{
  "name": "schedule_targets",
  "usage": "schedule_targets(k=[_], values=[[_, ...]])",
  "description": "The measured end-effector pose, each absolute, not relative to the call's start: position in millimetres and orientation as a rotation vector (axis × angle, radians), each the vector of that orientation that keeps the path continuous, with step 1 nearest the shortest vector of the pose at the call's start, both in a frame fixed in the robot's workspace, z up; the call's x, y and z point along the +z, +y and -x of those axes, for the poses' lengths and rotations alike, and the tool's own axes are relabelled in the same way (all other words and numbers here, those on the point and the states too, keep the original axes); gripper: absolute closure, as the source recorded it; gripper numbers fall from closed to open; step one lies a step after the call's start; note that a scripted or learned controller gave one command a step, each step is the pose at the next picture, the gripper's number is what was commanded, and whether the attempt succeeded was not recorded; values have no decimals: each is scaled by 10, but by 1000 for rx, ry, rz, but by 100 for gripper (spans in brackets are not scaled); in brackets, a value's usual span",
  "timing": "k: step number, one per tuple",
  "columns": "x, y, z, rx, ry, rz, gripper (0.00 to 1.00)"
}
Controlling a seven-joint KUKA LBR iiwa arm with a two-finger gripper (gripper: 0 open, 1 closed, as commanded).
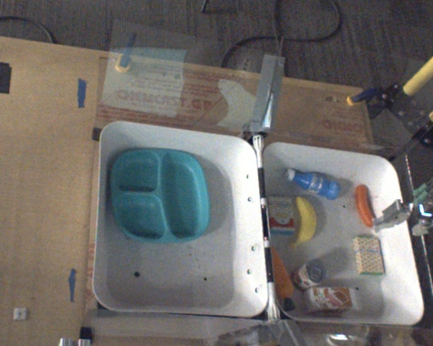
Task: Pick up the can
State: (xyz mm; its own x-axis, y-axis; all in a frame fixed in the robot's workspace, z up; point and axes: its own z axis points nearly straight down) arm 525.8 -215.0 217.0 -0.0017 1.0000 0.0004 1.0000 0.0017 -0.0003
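The can (310, 275) is small, with a grey top and a red-and-white label. It rests near the front of the right bin (396, 308), between an orange carrot (282, 277) and a brown-and-white carton (331, 298). My gripper (397, 214) hangs at the right bin's right rim, well to the right of the can and farther back. Nothing shows in it.
The right bin also holds a blue bottle (314, 183), a banana (304, 221), an orange sausage (364, 204), a small patterned box (368, 255) and a red-and-white packet (280, 215). A teal divided plate (159, 193) lies in the left bin (186, 290).
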Motion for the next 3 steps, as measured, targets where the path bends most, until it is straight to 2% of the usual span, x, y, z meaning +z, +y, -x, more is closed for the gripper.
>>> schedule_targets(k=[1,2,3], values=[[972,-2076,-5250,-2,-2204,2242,0],[891,-2135,-5104,-17,-2279,2166,0],[982,-2186,-5092,-10,-2276,2178,100]])
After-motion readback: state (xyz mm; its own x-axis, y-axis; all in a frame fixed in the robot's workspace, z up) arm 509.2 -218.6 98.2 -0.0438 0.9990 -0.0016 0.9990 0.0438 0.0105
